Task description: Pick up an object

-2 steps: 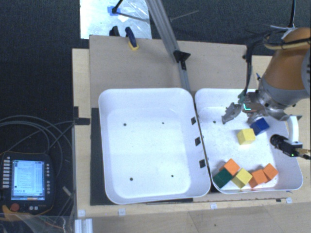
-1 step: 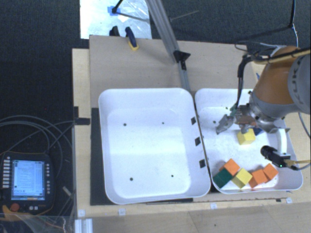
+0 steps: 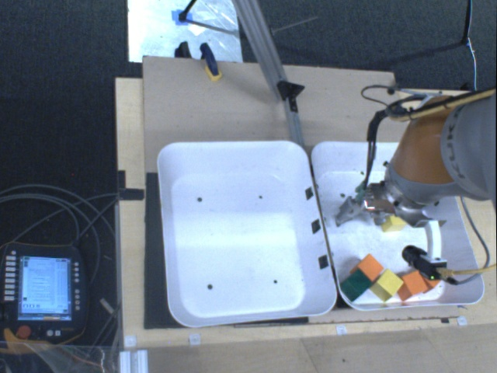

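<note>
Overhead view of the bench. My arm point(image 3: 435, 150) reaches over the right bin point(image 3: 334, 162), gripper point(image 3: 373, 208) lowered near its centre; whether the tool is spread or closed I cannot tell. A yellow block point(image 3: 393, 224) lies just beside it, possibly touching. Orange block point(image 3: 370, 266), green block point(image 3: 356, 285), second yellow block point(image 3: 386, 285) and another orange block point(image 3: 415, 284) cluster at the bin's near edge. Left bin point(image 3: 233, 158) adjoins

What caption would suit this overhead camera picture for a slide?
Grey-and-orange robot arm reaching over the right white bin, above a corner cluster of coloured blocks; left bin alongside.
</note>
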{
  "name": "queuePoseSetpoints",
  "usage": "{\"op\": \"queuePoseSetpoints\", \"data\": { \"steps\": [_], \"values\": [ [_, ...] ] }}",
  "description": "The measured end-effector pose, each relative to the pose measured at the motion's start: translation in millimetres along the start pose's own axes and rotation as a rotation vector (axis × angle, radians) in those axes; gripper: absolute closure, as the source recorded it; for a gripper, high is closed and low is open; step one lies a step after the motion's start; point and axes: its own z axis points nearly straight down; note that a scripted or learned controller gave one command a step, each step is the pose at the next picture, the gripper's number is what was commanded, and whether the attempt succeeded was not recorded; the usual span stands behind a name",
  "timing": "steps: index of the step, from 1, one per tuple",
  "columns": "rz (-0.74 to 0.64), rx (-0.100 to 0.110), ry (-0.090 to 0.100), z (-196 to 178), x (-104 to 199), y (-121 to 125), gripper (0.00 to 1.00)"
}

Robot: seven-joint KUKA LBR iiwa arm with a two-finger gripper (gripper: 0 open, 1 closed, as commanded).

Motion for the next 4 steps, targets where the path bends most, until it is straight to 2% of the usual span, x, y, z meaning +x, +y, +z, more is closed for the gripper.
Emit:
{"op": "queuePoseSetpoints", "data": {
  "steps": [1,2,4],
  "values": [
    [-0.002,-0.008,0.000,-14,0,2,1.00],
    [0.000,-0.009,-0.002,-65,-4,-6,1.00],
    [-0.002,-0.011,-0.002,-155,-11,3,1.00]
  ]
}}
